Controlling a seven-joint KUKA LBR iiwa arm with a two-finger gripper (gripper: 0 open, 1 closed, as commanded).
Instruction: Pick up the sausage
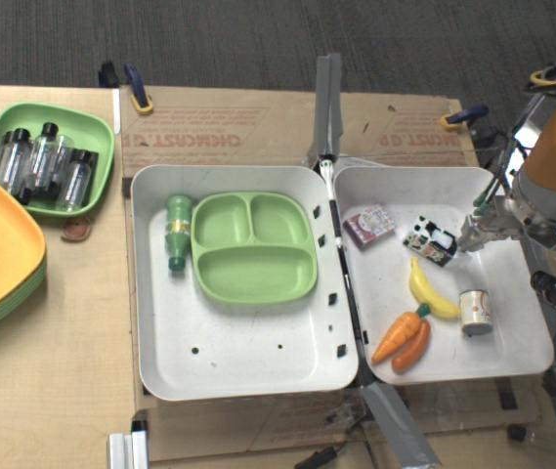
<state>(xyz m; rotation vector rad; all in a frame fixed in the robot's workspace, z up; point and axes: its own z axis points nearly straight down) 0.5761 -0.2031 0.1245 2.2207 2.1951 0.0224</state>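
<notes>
The right bin [527,355] holds the small items, so the arm [551,164] reaches in over its right wall, and the gripper [469,236] hangs beside the black and white toy [430,242]; its state I cannot tell. The sausage [411,349] lies near the front, touching the carrot [398,334], so it probably needs a careful grasp.
</notes>
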